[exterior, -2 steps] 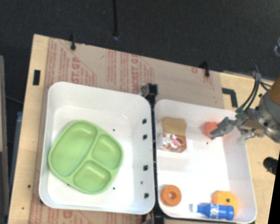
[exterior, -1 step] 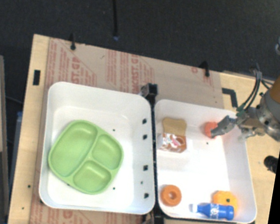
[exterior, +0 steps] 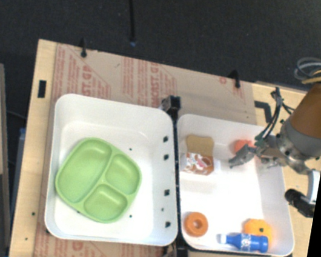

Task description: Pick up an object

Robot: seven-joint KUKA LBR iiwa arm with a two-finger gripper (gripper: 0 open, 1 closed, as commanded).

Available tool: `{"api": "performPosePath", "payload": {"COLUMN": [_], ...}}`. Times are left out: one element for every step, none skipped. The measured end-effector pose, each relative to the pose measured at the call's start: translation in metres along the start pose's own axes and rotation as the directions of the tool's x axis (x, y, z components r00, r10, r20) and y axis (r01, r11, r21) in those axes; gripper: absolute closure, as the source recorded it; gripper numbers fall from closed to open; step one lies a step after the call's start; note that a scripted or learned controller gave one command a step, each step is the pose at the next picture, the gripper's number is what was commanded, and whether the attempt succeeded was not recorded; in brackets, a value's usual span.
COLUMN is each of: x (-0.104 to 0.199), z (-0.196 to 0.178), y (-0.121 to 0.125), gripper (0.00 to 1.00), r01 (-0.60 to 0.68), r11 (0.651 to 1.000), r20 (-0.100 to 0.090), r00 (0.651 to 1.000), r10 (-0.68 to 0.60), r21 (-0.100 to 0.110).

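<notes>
While near the right bin's (exterior: 290, 231) far rim, hand (exterior: 248, 157) beside open floor.

Glossy smooth plastic is seen on the white bins (exterior: 119, 117) and green divided plate (exterior: 98, 180); matt printed cardboard (exterior: 131, 83) beneath.

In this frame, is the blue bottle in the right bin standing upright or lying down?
Lying down. The blue plastic bottle rests on its side along the right white bin's near wall, white cap pointing left, beside a yellow-orange toy.

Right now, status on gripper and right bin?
Gripper low in right white bin, beside small orange-red object. Nothing visibly held. Tan packet sits nearby.
</notes>
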State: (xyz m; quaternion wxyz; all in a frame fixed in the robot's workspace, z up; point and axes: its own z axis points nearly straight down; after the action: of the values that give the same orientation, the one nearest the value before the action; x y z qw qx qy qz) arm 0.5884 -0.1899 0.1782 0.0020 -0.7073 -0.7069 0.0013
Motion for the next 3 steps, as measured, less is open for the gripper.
{"api": "performPosePath", "payload": {"x": [-0.007,-0.007,-0.008], "z": [0.045,0.079,0.067], "y": [-0.004,-0.004,-0.004], "gripper": [0.00,0.00,1.00], "r01": [-0.001,0.000,-0.001], "r11": [1.000,1.000,1.000], "r20": [0.001,0.001,0.002], "r00": [1.000,1.000,1.000], "r10": [0.001,0.000,0.001], "r21": [-0.001,-0.003,-0.006]}}
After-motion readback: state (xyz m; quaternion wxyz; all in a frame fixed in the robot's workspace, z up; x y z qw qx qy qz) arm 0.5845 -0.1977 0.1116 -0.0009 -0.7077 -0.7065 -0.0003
